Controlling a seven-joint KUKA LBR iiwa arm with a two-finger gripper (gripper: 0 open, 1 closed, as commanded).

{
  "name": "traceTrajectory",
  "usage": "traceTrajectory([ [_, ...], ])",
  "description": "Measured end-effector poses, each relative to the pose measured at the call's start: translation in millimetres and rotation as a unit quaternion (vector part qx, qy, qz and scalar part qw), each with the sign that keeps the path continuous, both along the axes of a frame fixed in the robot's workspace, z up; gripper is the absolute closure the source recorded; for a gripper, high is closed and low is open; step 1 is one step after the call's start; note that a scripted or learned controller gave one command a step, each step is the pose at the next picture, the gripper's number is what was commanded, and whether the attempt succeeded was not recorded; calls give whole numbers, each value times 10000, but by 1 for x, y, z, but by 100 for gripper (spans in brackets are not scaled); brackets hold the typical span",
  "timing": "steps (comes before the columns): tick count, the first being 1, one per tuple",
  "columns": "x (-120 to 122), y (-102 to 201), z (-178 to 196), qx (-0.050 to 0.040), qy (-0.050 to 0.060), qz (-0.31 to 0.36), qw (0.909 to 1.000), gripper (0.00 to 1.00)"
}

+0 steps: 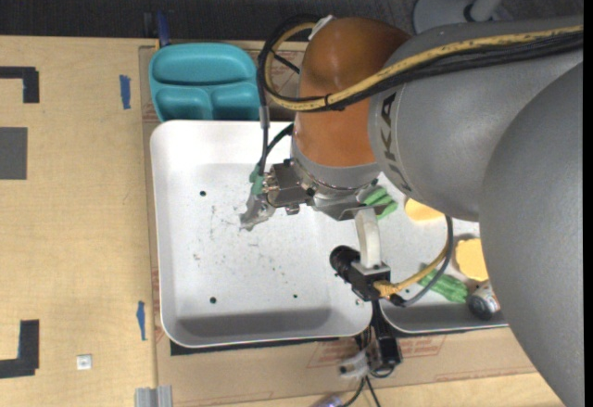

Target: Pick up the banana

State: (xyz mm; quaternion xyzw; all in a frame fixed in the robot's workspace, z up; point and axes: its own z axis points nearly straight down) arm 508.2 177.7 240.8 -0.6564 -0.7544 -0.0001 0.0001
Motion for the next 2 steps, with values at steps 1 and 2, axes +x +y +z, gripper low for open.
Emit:
traceTrajectory([
  [1, -29, 42, -155, 3, 10, -285, 9996, 0],
  [2, -28, 44, -145, 25, -5, -293, 9996, 100],
])
